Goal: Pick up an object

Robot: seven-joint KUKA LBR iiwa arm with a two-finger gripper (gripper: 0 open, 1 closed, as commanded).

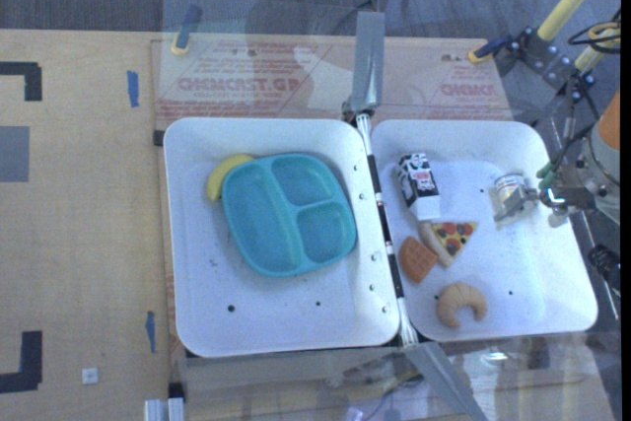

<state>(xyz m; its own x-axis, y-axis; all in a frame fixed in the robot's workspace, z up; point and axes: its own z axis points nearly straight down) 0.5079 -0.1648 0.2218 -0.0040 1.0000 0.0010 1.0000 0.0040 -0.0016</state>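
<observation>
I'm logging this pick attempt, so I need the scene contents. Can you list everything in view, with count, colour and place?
Bins: 2, white, side by side on the bench.
Divided tray: 1, teal, left bin, centre.
Banana: 1, yellow, left bin, partly under the tray's upper left edge.
Milk carton: 1, black and white, right bin, upper left.
Pizza slice: 1, tan with red topping, right bin, below the carton.
Waffle piece: 1, orange-brown, right bin, left of the pizza.
Croissant: 1, tan, right bin, bottom.
End effector: 1, metallic, over the right bin's right side.
</observation>
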